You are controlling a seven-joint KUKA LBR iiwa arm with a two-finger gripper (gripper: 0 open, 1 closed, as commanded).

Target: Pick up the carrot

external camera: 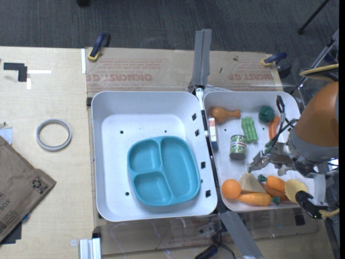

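From above, the gripper (261, 162) hangs low in the right bin (253, 97), just above the carrot (255, 199) lying along the near wall beside an orange (230, 189). Its fingers look spread, possibly empty. The approach is under way; next it must drop onto the carrot and close.
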